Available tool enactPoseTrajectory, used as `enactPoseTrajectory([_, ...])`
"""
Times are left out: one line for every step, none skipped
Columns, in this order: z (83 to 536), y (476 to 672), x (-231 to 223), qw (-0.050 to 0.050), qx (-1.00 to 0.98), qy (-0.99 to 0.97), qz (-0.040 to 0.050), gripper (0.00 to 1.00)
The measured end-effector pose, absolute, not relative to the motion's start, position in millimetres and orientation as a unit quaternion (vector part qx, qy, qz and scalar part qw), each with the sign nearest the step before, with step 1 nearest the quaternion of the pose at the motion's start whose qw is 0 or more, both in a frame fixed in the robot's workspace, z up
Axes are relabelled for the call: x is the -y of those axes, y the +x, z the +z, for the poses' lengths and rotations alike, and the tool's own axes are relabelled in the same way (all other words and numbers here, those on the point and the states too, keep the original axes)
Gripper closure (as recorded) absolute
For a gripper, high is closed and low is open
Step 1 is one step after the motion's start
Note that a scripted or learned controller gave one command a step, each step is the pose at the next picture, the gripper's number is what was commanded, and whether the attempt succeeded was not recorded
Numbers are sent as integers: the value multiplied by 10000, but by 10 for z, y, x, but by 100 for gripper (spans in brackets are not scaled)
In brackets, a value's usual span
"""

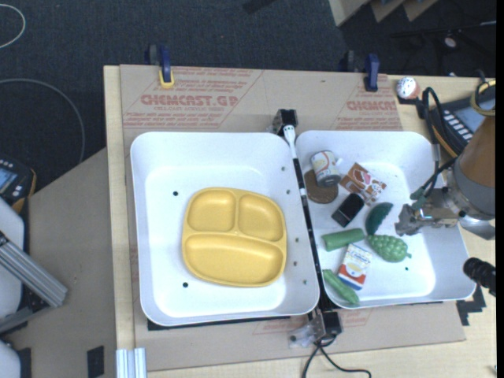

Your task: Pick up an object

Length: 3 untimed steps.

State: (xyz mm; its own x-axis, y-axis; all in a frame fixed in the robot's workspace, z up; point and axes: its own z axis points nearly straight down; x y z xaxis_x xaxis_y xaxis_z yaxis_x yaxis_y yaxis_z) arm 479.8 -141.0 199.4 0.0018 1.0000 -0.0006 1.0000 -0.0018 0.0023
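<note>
The arm reaches in over the right bin (pixel 417 286), and its pincer (pixel 411 219) hangs low near that bin's right edge, just beside a bumpy green toy (pixel 389 247). Whether the pincer is wide or narrow, I cannot tell; nothing shows in its grip. A dark green piece (pixel 379 216) sits just to its left. Toward the bin's middle lie a black block (pixel 347 209) and a green stick (pixel 343 239). Up by the far edge there's a small can (pixel 324 166), a brown disc (pixel 320 190) and a red-and-white packet (pixel 364 181). Near the front edge: a small carton (pixel 356 264) and a green pod (pixel 340 287). Over in the left bin (pixel 157 290), a yellow divided tray (pixel 234 238) lies flat in the middle.
</note>
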Motion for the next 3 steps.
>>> enactPoseTrajectory([2094, 4805, 1411, 25, -7065, 7077, 10, 100])
enactPoseTrajectory([849, 4833, 994, 65, -7072, 7070, 35, 100])
enactPoseTrajectory([1014, 4845, 1016, 89, -7063, 7079, 52, 100])
